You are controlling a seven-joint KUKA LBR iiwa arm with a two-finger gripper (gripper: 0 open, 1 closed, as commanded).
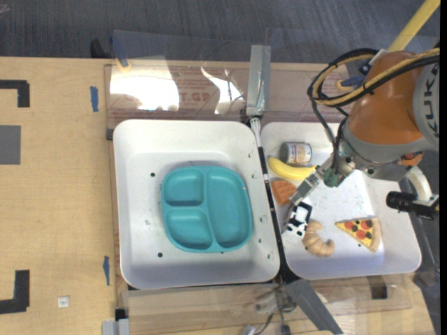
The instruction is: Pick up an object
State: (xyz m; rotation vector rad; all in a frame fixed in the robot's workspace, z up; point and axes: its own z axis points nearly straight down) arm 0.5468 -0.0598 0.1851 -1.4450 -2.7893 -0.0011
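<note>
Croissant [318, 242] lies nearest the front rim of the right bin [412, 260], just beside a black-and-white block [299, 218] and apart from a pizza slice [361, 230] to its right. Farther back sit an orange wedge [282, 190], a banana [288, 169] and a small tin can [296, 152]. From the right, the arm's end effector [309, 183] angles down over the banana's near end; I cannot tell its state. On the surface, the left bin [133, 145] carries a teal divided plate [207, 208].
</note>
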